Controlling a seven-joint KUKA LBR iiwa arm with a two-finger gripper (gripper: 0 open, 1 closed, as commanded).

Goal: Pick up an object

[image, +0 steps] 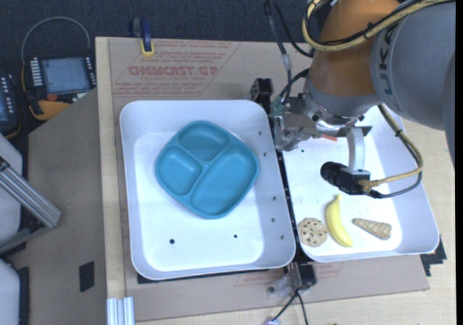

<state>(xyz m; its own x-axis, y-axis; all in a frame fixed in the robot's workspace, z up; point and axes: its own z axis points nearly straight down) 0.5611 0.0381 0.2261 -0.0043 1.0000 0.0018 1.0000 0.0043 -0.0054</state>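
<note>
— How much of the pick is judged to be done?

— None of it, as far as can be seen. Nothing is carried by the gripper (291,130), which is seen over the back left corner of the right-hand bin (405,171), close to the wall shared with the left-hand bin (145,229). Whether it is spread or closed cannot be told, since its tip is hidden under the wrist.

— What is left, then?

— Everything: an object is to be chosen, reached, gripped and lifted. Three small things are laid along the front edge of the right-hand bin: a cookie (312,231) towards the front left corner, a banana (337,222) just beside it, and a cone (372,228) just beyond that. A blue plate (207,168) is set in the middle of the left-hand bin.

— How is the banana laid, if that is taken?

— Its long axis is run from back to front, slightly slanted, with one end towards the bin's middle and the other towards the front edge. A grip across its width is judged the likeliest to hold. It is well apart from the gripper.
</note>
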